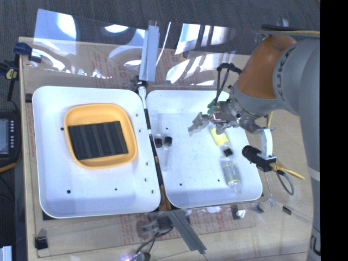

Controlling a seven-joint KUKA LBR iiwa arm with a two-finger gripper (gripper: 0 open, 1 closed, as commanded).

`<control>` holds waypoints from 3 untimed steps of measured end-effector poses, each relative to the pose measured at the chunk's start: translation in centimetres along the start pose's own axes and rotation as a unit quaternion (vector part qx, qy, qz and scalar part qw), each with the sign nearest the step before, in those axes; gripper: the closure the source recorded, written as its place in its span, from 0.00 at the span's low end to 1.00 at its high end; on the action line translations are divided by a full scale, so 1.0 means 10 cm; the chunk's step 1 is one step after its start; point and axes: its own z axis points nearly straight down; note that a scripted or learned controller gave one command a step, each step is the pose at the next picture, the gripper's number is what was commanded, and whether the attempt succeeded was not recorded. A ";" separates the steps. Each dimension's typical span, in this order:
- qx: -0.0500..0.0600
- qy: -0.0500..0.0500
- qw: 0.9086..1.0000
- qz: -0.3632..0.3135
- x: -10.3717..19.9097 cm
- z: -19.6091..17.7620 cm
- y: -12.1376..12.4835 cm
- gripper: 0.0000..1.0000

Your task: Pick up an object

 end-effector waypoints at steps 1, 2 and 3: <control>-0.001 -0.001 0.995 -0.100 -0.29 1.07 0.84 0.00; -0.002 -0.006 0.992 -0.127 0.19 1.03 0.90 0.00; -0.008 -0.018 0.989 -0.148 0.34 0.95 0.78 0.00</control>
